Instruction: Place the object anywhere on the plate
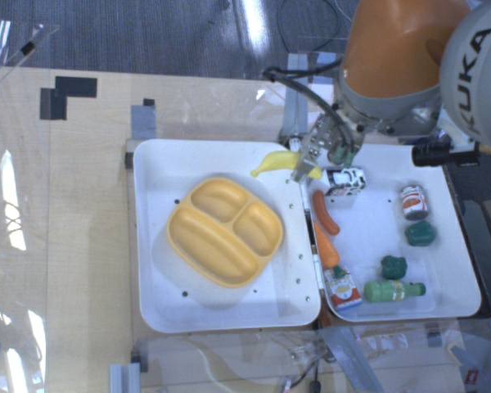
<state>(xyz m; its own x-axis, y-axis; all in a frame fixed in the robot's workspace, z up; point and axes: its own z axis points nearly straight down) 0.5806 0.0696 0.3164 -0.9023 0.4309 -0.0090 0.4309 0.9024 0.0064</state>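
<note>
The pincer [309,160] hangs over the wall between the bins, clamped on a banana [275,163] that juts left over the left bin. The yellow plate [225,231] lies lower left; I'd carry the banana across above the rim, then lower it before letting go.

The table [57,244] looks like pale wood with a smooth, faintly shiny finish. Both bins, the left bin [147,244] and the right bin [458,244], look like smooth white plastic with a soft sheen. Down and to the left of the end effector [311,164], the plate [225,232] is smooth yellow plastic, slightly glossy. The banana [274,163] at the end effector looks like matt yellow plastic. Above it, the arm's orange band [397,31] is glossy, and the end effector itself looks like bare metal.
</note>
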